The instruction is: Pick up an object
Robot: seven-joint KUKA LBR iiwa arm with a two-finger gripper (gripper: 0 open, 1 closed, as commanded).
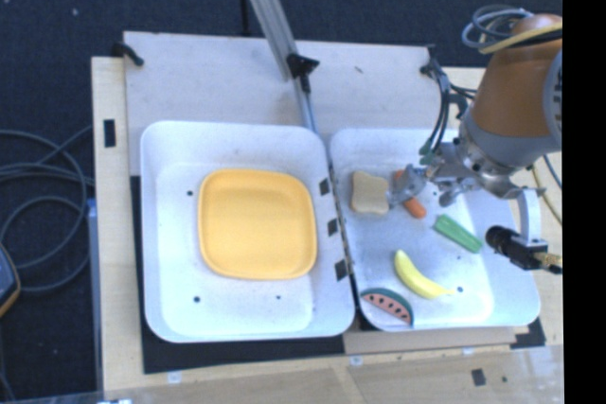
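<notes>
Carrot (416, 207): small orange piece, stubby and rounded, lying in the right bin just beside the tan block and directly under the gripper.
Gripper (414, 185): dark metal parts low over the carrot; whether its fingers are spread or closed on anything cannot be told from this slant.
Right bin (511, 298): shallow white tray, speckled, with rounded corners.
Tan block (369, 192): bread-like chunk, matte, squarish, near the bin's left wall.
Green stick (457, 233): glossy, flat, elongated, lying at a slant to the right of the carrot.
Banana (419, 276): smooth yellow curve, toward the bin's front.
Watermelon slice (387, 305): half-round, red with a green rind, at the front left corner.
Left bin (170, 156): white tray bearing a square yellow plate (257, 223) with soft corners.
Tabletop (208, 76): pale, flat board.
</notes>
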